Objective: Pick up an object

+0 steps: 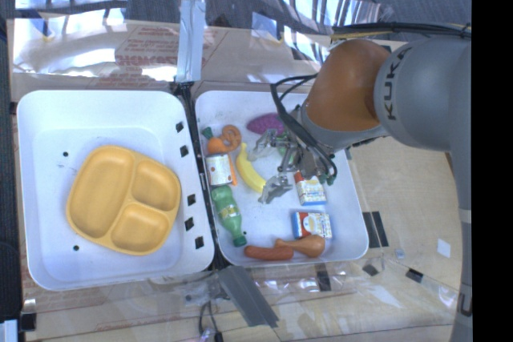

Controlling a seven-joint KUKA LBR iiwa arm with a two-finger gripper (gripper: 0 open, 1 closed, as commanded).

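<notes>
Big grey arm (429,92) here, smooth and rounded, with "KUKA" lettered in dark on its casing. A glossy orange band (345,88) bulges above the wrist. Black cables loop off that section. At the tip, a metallic silver gripper (282,168), all thin struts and linkages.

Robotics lab: taped cardboard bench (152,52), white bins (48,104), toy food.
</notes>
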